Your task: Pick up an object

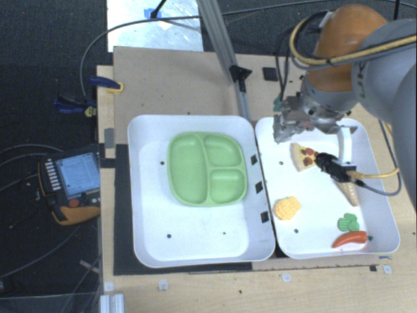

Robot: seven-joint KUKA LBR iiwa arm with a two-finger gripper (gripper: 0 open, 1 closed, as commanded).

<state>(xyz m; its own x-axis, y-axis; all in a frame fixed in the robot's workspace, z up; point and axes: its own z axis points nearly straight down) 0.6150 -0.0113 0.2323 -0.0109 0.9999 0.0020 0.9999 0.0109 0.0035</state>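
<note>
Fingers' state I cannot tell; gripper (pixel 285 130) is hovering at the right bin's (pixel 384 220) eleven o'clock corner, pizza slice (pixel 302 156) lying just toward five o'clock, likely its target.

Single fixed camera above the bench (pixel 169 77), looking down at a slant, both white bins (pixel 195 246) in frame

grey arm (pixel 391 77), orange band (pixel 342 41), seemingly yellow-black cabling.
</note>
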